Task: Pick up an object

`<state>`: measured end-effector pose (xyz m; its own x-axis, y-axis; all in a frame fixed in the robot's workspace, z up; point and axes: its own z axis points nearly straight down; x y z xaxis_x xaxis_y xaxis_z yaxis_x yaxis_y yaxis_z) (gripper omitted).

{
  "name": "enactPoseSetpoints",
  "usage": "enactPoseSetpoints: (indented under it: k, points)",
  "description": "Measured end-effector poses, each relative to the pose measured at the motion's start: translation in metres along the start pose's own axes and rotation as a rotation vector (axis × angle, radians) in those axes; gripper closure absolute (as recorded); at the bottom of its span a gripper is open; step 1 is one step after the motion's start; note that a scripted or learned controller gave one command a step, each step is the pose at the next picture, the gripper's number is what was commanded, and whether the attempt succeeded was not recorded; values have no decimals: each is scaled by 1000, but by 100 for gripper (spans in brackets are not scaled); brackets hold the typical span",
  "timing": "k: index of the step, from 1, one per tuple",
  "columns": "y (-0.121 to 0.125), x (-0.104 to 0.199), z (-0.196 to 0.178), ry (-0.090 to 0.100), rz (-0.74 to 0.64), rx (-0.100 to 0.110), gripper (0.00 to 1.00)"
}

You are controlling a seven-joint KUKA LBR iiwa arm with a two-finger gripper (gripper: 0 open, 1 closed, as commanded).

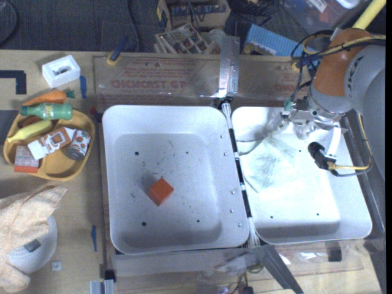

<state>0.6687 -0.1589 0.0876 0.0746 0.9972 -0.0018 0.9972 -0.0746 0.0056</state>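
Observation:
An orange block [160,191] lies alone on the floor of the left bin [122,127], a little left of its centre. The gripper [301,122] hangs over the back right part of the right bin [355,225], below the arm's orange band [335,66]. It is far to the right of the block, across the divider between the bins. A faint grey smear [267,154] spreads over the right bin's floor just left of the gripper; what it is cannot be made out.
A yellow bowl [56,169] of toy food sits left of the bins, with a cloth [27,225] below it. A white box [61,70] lies at the back left. Black cables [343,167] loop beside the gripper. Clear panels [165,78] stand behind the bins.

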Motion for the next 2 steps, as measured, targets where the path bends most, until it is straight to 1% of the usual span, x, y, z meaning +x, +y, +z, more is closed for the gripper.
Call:
enactPoseSetpoints:
  k: [1, 2]
  points:
    - [1, 0, -11, -2, -2, -3, 100]
    - [1, 1, -11, -2, -2, -2, 0]
